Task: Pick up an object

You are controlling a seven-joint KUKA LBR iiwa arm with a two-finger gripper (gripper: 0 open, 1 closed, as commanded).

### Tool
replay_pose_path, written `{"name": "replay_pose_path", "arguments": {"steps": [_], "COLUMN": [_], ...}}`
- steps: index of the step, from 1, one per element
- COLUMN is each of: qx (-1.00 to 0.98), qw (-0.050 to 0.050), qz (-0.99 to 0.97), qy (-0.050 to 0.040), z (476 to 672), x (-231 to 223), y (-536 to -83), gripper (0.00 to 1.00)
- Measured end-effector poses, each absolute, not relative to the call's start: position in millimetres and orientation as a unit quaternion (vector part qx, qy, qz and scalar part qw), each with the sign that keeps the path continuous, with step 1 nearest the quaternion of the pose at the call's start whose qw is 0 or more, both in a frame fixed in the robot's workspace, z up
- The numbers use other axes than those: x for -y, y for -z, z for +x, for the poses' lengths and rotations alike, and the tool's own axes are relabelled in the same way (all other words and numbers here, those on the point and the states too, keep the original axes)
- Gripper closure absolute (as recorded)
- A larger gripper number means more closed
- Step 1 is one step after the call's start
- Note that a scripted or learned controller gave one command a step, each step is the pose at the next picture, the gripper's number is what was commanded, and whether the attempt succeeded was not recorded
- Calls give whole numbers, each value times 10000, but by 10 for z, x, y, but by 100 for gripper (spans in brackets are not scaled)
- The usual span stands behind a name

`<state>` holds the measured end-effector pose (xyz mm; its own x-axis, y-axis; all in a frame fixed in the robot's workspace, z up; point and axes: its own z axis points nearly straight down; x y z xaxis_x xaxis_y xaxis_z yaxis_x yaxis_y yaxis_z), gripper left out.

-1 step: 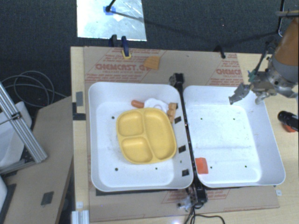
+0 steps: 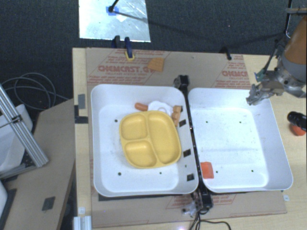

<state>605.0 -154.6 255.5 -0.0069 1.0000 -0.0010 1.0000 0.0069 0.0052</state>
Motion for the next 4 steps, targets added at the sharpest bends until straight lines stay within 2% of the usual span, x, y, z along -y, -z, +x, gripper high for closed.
{"name": "replay_pose_path", "arguments": {"steps": [1,2,3,4], "qx": [-7065,-7082,-7067,-7065], "qw": [114,21,-2,-9], "qz": [7076,7060,7076,7077], "qy": [-41,-6,-3,7], "z": [6076,6073,5211,4896], "x": [2101,2065,1992,2072], "y": [-4336,-4222,-4288,-3717], "gripper": [100,0,0,0]}}
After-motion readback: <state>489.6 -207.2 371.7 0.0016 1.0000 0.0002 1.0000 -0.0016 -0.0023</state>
